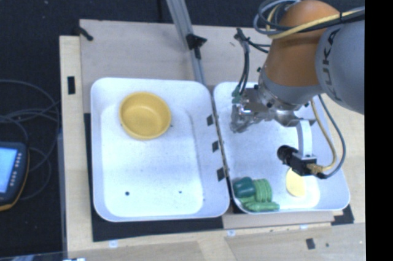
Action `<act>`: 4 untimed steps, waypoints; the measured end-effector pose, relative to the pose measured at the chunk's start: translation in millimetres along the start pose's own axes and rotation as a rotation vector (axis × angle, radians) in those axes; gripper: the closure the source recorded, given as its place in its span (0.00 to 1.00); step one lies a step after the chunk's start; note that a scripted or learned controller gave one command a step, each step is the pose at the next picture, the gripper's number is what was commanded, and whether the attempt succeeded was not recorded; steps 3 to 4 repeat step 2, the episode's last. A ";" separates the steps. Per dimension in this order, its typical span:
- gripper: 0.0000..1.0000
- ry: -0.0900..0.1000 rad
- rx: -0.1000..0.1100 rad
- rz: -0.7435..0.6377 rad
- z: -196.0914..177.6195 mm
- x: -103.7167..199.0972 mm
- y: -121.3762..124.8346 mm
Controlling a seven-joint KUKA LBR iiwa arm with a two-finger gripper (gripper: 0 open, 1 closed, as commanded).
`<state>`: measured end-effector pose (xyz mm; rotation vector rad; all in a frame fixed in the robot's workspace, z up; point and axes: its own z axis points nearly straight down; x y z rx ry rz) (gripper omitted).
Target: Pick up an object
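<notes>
Seen from above the desk (73, 131), the gripper (241, 120) hangs low over the right bin (334, 192), near its left wall, and nothing can be made out between its jaws; whether they stand wide or narrow cannot be told. The nearest candidates, a cluster of green objects (253, 192), lie toward the bin's near edge, below the gripper in the picture, with a pale yellow piece (296, 185) just to their right. A yellow bowl (145, 115) sits well apart in the left bin (104, 192). The grey-and-orange arm (301, 51) leans in from the right, wrist bent downward.
</notes>
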<state>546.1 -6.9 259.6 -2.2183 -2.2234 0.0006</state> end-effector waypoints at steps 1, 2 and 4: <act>1.00 0.001 -0.002 -0.002 -2.2 49.7 -19.6; 1.00 0.000 0.000 -0.001 17.7 91.8 -50.2; 1.00 0.000 0.000 -0.001 17.7 91.8 -50.2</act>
